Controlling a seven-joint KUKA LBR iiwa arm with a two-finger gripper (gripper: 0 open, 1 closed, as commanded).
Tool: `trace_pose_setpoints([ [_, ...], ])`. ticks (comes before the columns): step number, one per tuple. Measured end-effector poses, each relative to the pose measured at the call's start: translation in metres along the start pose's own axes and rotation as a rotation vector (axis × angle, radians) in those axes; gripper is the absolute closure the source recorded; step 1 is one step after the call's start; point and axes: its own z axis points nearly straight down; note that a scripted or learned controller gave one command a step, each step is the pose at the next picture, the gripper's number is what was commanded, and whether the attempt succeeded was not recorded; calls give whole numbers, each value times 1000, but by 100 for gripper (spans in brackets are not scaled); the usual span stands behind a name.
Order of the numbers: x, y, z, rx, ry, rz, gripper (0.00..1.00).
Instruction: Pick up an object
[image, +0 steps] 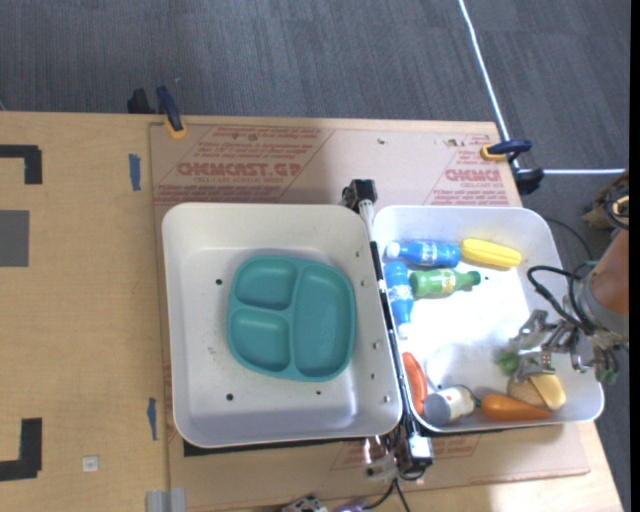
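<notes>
My gripper (545, 352) is low in the right bin (470, 325), at its near right corner. It hovers over a small green object (518, 362) and a pale yellow block (548, 390), close to both; contact cannot be made out. An orange carrot (512, 406) lies just in front of it. Farther back lie a yellow corn-like piece (490, 253), a blue bottle (424, 253), a green bottle (442, 283) and a second blue bottle (398, 298). A red piece (414, 373) and a white-and-grey cup (446, 403) rest by the bin's near left wall.
The left bin (190, 300) holds a teal divided plate (293, 315). A black cable (545, 285) loops above the right bin's right side. Clamps (505, 150) pin the cardboard at the back. The middle of the right bin's floor (465, 330) is bare.
</notes>
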Motion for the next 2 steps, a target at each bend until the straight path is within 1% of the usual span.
trace_pose_setpoints([
  [1,-2,4,-2,-5,-9,-415,100],
  [2,1,41,5,-2,19,-641,100],
])
